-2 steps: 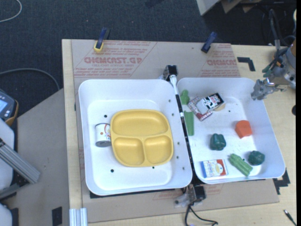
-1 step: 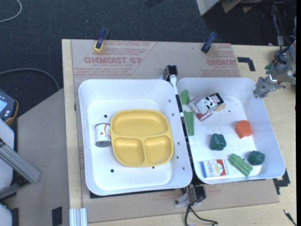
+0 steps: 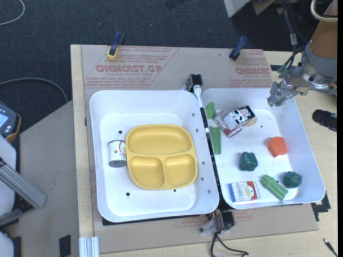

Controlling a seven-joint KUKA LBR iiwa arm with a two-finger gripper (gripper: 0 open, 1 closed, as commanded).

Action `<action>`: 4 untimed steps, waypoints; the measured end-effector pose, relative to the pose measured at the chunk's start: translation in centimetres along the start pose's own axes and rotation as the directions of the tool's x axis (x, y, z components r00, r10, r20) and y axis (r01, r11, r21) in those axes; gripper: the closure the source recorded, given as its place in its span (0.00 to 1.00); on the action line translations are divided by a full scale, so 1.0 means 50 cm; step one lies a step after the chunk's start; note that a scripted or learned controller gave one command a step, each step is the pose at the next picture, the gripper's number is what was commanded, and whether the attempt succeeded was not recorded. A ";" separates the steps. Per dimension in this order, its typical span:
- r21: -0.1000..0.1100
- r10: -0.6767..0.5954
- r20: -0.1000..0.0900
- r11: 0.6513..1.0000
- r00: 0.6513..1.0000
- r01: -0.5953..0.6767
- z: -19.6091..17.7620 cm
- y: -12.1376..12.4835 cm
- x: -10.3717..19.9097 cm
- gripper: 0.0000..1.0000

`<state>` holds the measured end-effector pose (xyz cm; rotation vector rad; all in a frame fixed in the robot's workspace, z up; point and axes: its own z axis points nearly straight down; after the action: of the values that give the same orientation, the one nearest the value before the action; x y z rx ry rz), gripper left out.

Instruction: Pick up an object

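The right bin [image 3: 308, 149] holds several small objects: a black-and-white carton [image 3: 236, 119], an orange block [image 3: 277, 146], a dark green pepper-like piece [image 3: 247, 161], a dark green lump [image 3: 292, 179], a light green stick [image 3: 273, 187] and a small flat box [image 3: 244, 191]. Two green pieces [image 3: 215, 138] lie along its left wall. My gripper [image 3: 278, 95] hangs over the bin's far right corner, apart from every object, with nothing visibly in it. The nearest thing is the carton, to its left and nearer the camera.
The left bin [image 3: 102, 116] holds a yellow divided plate [image 3: 161, 156] and a small can [image 3: 117, 153] at its left side. Clamps [image 3: 114, 46] pin the cardboard base at the back. The arm's orange band [image 3: 324, 36] rises at the right edge.
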<state>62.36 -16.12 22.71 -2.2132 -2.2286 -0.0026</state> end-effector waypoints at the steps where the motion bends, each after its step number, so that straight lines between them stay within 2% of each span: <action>1: -0.003 0.000 0.001 1.000 1.000 0.000 -0.013 0.056 0.099 1.00; 2: 0.002 0.003 0.001 1.000 1.000 -0.003 -0.010 0.060 0.158 1.00; 3: 0.005 0.005 0.002 1.000 1.000 -0.005 0.027 0.073 0.159 1.00; 4: 0.004 0.006 0.002 1.000 1.000 -0.006 0.021 0.073 0.162 1.00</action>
<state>65.93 -8.01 21.67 -2.2195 -2.2209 0.0039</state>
